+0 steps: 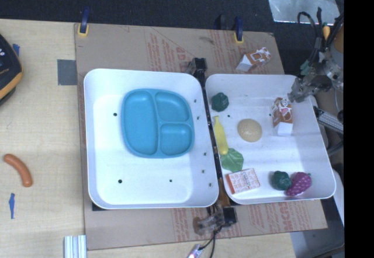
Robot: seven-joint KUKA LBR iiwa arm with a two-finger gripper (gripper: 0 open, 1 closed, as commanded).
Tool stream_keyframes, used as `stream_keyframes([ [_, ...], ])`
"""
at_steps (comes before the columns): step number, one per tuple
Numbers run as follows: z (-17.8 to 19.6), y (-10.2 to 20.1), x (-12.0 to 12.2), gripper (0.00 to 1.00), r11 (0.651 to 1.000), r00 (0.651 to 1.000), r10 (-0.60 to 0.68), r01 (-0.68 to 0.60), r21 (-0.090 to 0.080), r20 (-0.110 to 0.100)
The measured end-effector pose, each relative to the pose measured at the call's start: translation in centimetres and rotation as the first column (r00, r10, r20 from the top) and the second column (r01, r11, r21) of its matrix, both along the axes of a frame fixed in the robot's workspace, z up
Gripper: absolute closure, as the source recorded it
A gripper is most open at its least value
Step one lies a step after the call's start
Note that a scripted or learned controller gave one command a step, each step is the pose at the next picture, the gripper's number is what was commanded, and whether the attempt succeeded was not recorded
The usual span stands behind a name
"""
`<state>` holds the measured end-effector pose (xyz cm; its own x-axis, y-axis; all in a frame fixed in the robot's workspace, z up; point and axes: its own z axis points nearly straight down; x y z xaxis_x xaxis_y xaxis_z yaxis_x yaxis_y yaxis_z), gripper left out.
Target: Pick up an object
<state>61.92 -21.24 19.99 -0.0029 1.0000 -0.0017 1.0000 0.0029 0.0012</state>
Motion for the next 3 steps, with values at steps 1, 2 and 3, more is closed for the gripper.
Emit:
stream_keyframes([
  [1,-0.2,0.0,-0.1,0.00,1.000,1.000,0.000,0.000,0.001,-0.003],
  [2,-9.7,0.1,1.2,0.00,1.000,1.000,0.003,-0.003,0.002,-0.008],
  [3,-10.8,0.1,3.7,0.00,1.000,1.000,0.002,-0.002,0.002,-0.004],
])
